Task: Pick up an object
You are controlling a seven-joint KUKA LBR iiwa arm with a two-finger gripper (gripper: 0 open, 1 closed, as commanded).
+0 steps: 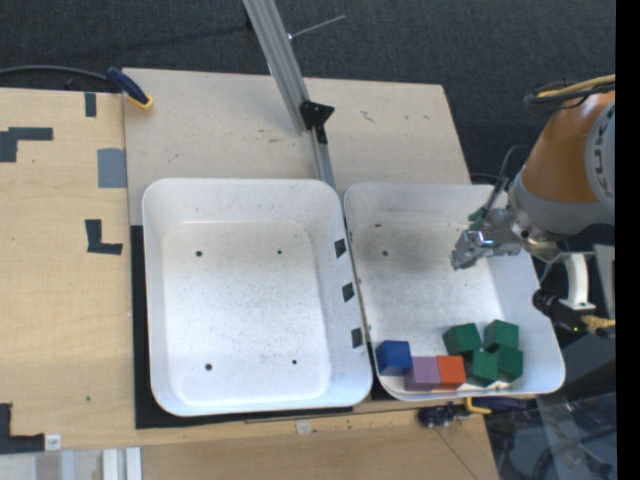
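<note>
Overhead, jaws (468, 251) hang above right bin (420, 218), away from blocks (455, 358).

Arm (570, 158) cut off at right edge; hand (470, 251) fingers blurred, state indeterminate; green blocks (485, 350) partly overlapping.

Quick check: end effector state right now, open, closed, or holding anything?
End effector: open or closed cannot be told; nothing visibly held, hanging over the right bin, apart from the blocks.

Even, diffuse overhead light, soft faint shadows; mild glare on white bins (245, 193); slightly soft focus
</note>
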